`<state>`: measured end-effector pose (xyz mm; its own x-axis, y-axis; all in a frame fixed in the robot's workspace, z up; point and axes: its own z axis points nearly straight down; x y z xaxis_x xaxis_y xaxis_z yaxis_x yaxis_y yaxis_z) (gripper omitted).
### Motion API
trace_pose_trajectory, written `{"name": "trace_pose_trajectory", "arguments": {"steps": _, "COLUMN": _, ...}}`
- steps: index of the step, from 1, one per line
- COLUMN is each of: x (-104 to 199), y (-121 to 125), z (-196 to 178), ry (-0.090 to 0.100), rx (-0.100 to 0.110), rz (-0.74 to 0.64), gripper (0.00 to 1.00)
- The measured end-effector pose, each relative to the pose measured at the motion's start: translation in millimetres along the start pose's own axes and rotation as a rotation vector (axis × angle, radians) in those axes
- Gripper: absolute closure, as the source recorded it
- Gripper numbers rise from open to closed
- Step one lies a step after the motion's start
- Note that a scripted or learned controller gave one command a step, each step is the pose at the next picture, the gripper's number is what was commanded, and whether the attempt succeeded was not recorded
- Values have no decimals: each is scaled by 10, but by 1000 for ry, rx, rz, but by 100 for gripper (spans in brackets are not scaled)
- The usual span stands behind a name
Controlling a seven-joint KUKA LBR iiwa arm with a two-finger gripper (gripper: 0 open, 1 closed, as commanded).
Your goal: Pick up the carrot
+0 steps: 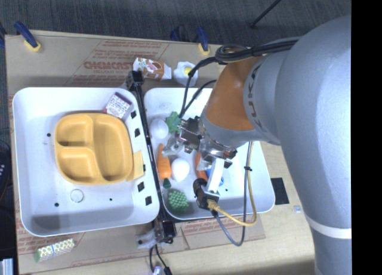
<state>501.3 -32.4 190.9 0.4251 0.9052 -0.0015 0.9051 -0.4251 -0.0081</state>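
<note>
Slim orange plastic carrot (163,165) by left wall of right white bin (262,199); light, stiff, slippery. Best pinched mid-length. Jaws' state unreadable.

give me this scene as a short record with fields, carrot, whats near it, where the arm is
carrot: orange carrot lying in the right bin, close to its left wall
neighbours: white egg just right of it; second white egg above it; green round item below it
left bin: left bin holds a yellow divided tray and a small packet
arm: grey arm with orange band reaching over the right bin
gripper: gripper low over the bin, right of the carrot; nothing visibly held
</note>
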Motion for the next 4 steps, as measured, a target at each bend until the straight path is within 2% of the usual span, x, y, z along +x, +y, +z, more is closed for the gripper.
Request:
{"name": "trace_pose_trajectory", "arguments": {"steps": 1, "x": 107, "y": -208, "z": -2, "ry": 3, "rx": -3, "rz": 518, "gripper": 0}}
{"name": "trace_pose_trajectory", "arguments": {"steps": 2, "x": 309, "y": -302, "z": -2, "ry": 3, "rx": -3, "rz": 756, "gripper": 0}}
{"name": "trace_pose_trajectory", "arguments": {"steps": 3, "x": 494, "y": -279, "z": 0, "ry": 3, "rx": -2, "rz": 924, "gripper": 0}}
{"name": "trace_pose_trajectory", "arguments": {"steps": 4, "x": 588, "y": -346, "z": 3, "ry": 1, "rx": 1, "rz": 844, "gripper": 0}}
